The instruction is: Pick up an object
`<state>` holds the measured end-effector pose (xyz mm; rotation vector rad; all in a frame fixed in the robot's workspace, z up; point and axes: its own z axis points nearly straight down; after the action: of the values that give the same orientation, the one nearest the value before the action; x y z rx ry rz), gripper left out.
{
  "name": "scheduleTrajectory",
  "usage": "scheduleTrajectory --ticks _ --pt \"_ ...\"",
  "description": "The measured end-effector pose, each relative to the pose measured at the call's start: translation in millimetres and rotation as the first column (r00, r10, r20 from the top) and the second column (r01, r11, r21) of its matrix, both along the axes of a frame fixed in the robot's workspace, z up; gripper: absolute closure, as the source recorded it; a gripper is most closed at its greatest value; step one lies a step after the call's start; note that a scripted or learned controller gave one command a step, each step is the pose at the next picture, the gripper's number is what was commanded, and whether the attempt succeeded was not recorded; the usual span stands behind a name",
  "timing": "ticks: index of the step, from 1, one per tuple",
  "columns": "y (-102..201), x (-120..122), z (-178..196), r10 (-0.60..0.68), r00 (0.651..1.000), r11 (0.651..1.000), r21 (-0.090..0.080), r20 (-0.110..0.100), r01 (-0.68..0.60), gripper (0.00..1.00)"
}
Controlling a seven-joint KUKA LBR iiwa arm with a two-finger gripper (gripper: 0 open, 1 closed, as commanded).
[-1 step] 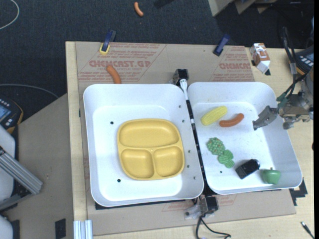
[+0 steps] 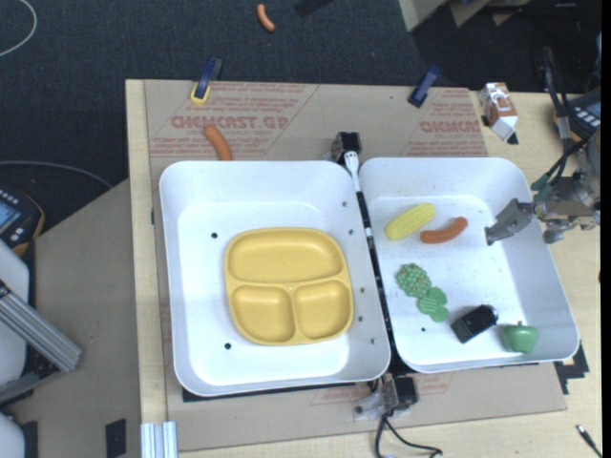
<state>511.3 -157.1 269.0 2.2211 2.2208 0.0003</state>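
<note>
**Gripper at the right rim, nothing held: watch the approach**

Start at the near edge of the right bin, the crowded corner. The green pepper-like piece lies against the near right wall, and the black block lies just beside it. If you go for either, a finger could land on the wall or on the neighbour, and the piece could squirt out sideways.

A little farther in, the green bumpy vegetable lies in the middle of the bin floor, apart from the walls. It looks lumpy and uneven, so a grasp off its centre could roll it away.

Farther still, the orange sausage and the yellow corn cob lie almost touching. Both are rounded, and closing on one could push the other or catch both badly.

The gripper hangs over the right side of this bin, just right of the sausage, with nothing between its fingers. Whether they stand apart or together, you cannot tell from this view. It looks high yet; a descent here would meet bare floor.

In the left bin the yellow divided tray is broad and flat, a poor target.

On the far bench, another orange sausage lies outside both bins, likely beyond useful reach.
</note>
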Motion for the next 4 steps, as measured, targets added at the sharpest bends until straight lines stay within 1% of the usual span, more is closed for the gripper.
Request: scheduleTrajectory --ticks 1,2,3,4 --pt "6 3 -62 0.000 1.000 1.000 0.003 -0.008 0.000 0.00" --pt "12 2 -125 0.000 1.000 1.000 0.004 -0.008 0.000 0.00" --pt "13 1 -178 0.000 1.000 1.000 0.003 -0.007 0.000 0.00" --pt "12 3 -164 -0.001 1.000 1.000 0.000 0.000 0.001 1.00"
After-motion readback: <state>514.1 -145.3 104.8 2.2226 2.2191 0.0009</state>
